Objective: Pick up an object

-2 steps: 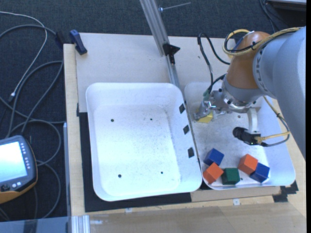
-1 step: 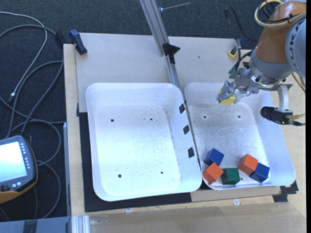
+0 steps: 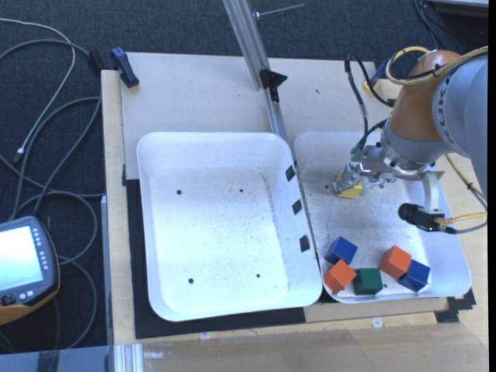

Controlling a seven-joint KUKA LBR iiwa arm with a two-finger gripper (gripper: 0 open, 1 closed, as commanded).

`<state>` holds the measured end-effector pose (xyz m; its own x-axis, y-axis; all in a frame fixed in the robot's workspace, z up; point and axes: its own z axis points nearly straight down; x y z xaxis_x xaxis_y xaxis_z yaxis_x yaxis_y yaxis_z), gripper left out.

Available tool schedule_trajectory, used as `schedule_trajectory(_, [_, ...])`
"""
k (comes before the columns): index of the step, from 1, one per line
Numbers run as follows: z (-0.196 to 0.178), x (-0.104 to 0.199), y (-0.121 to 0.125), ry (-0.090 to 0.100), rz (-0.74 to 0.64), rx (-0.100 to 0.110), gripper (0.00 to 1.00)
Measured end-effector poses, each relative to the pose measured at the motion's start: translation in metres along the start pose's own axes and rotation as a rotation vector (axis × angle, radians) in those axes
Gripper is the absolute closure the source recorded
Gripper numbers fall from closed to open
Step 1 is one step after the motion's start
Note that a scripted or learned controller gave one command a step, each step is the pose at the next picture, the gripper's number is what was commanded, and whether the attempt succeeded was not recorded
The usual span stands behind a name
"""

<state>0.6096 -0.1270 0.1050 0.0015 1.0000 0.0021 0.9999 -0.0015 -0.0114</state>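
My gripper (image 3: 350,180) hangs low over the upper part of the right bin (image 3: 457,273), at the end of the grey arm with the orange band (image 3: 418,99). A small yellow block (image 3: 351,192) shows right at the gripper's tip, partly hidden by it; I cannot tell whether it is gripped or resting on the bin floor. Along the right bin's near edge lie a blue block (image 3: 342,249), an orange block (image 3: 339,275), a green block (image 3: 369,281), a second orange block (image 3: 396,260) and a second blue block (image 3: 416,275).
The left bin (image 3: 155,161) sits beside the right one, with a raised divider wall (image 3: 298,208) between them. A slanted metal pole (image 3: 248,37) rises from the bench behind the bins. Cables (image 3: 434,222) trail off the wrist over the right bin's right side.
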Motion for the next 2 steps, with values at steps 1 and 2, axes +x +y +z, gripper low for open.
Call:
schedule_trajectory(1, [0.006, 0.039, 0.039, 0.000, -0.007, -0.010, 1.00])
schedule_trajectory(2, [-0.006, 0.036, 0.039, -0.003, -0.004, -0.012, 1.00])
